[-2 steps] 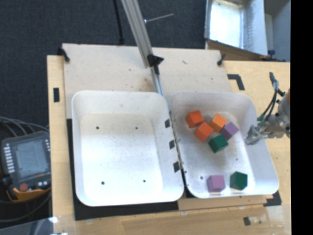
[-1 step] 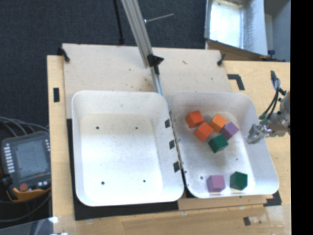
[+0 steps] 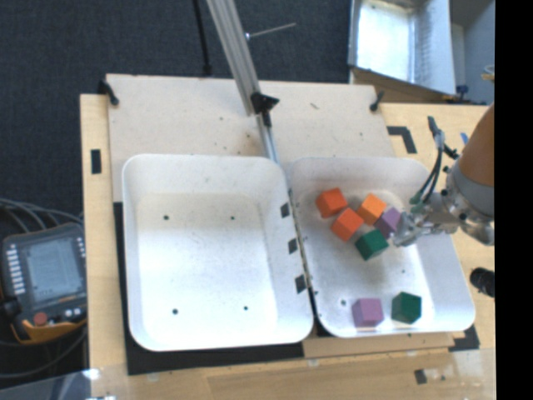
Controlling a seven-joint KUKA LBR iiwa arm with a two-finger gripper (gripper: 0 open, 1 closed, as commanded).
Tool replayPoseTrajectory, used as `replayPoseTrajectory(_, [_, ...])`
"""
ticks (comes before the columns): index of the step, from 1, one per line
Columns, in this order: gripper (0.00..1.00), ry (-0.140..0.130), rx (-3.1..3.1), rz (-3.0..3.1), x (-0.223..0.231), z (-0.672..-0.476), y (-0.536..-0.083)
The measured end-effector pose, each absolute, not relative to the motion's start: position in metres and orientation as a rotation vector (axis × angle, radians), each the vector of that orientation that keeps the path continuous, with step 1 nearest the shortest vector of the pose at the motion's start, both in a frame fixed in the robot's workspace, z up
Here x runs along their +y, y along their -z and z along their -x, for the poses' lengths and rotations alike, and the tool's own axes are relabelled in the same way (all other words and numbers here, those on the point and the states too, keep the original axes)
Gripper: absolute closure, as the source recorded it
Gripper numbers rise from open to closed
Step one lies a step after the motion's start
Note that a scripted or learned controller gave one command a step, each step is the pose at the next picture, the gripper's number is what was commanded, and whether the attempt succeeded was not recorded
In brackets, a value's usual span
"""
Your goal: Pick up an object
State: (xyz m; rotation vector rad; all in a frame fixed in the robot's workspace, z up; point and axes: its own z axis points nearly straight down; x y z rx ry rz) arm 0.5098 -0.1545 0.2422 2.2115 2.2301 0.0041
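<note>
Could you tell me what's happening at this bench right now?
The arm reaches in from the right, its gripper low in the right bin, beside a cluster of blocks: three orange ones, a purple block and a green block. Whether it has hold of anything isn't clear. Another purple and green block sit near the front rim.

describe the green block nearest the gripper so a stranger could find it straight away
Look in the right bin of the two white bins. Near its middle sits a cluster of blocks, next to the gripper. The green block is the cluster's lowest in the picture and its only green one; the other green block sits apart near the bin's front edge, beside a purple block.
</note>
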Motion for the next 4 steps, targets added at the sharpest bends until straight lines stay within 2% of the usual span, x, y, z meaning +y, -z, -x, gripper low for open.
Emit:
replayPoseTrajectory(1, [1.0, -0.004, 2.232, -2.212, -0.097, -0.504, -0.249])
replayPoseTrajectory(2, [1.0, -0.006, 2.23, -2.211, -0.038, -0.507, -0.256])
replayPoseTrajectory(4, [1.0, -0.002, 2.229, -2.214, 0.057, -0.507, -0.236])
